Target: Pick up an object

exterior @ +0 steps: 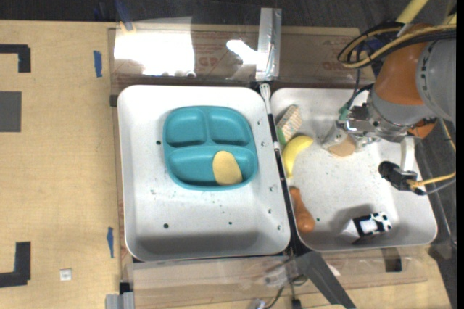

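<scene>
Your gripper (346, 135) sits over the right bin (417, 209) beside the banana (296, 151); you cannot tell the finger state.

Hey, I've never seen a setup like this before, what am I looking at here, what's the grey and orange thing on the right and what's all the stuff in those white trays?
This is one picture from a camera fixed above a workbench, looking down at a slant. The grey and orange thing is a robot arm reaching in from the right. Its gripper, a two-finger claw, is low over the right bin, just above a small tan object. I can't tell whether it holds anything.

The left bin holds a teal divided plate with a yellow oval object in its lower compartment.

The right bin also holds a yellow banana-like object, an orange carrot-like object along its left wall, a greenish striped item, and a small black and white object near the front.
</scene>
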Robot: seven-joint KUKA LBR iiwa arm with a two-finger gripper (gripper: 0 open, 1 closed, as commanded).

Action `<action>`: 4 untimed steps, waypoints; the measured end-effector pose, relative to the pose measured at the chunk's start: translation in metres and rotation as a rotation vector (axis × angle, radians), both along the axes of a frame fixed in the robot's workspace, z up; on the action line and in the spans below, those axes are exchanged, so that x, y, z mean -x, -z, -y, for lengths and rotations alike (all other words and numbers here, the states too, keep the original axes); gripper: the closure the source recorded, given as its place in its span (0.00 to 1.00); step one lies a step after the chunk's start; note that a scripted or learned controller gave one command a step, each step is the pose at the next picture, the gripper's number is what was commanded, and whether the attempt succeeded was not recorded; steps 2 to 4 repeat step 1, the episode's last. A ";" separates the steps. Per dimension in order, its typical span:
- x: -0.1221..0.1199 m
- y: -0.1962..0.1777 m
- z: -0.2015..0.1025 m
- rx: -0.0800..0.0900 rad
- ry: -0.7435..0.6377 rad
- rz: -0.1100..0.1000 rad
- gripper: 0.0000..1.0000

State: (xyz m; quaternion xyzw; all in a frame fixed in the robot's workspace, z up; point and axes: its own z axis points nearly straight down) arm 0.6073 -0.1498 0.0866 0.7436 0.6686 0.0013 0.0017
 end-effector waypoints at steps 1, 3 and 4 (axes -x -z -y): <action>-0.061 -0.102 -0.092 0.001 -0.418 0.006 1.00; -0.061 -0.102 -0.092 0.001 -0.418 0.006 1.00; -0.061 -0.102 -0.092 0.001 -0.418 0.006 1.00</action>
